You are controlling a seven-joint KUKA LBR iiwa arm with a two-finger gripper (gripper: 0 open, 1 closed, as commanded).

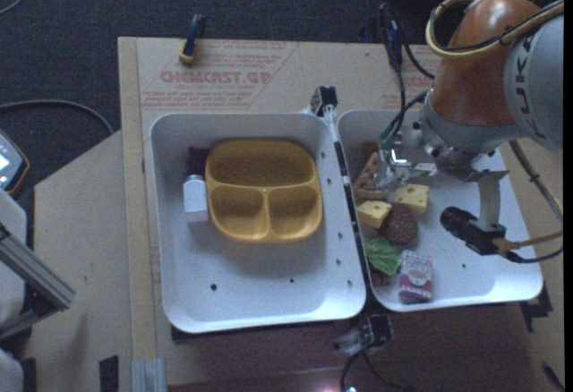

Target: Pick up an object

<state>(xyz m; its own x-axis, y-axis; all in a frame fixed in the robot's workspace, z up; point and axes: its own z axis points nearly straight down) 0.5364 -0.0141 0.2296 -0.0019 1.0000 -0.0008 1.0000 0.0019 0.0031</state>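
The tool [390, 168] is hovering over crowded food [394, 211]; I cannot tell its state, so it is risking a misgrasp.

Bench board [224, 68] reads "GIGACAST"; arm [537, 77] reads "KUKA".

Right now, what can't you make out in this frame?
- Pincer: grasp state unclear, wrist housing overhangs it, image soft.
- Pizza slice: partly hidden under the pincer.
- Dark item behind the white bottle: yellow tray covers part, identity unclear.
- Pink packet: print too small.
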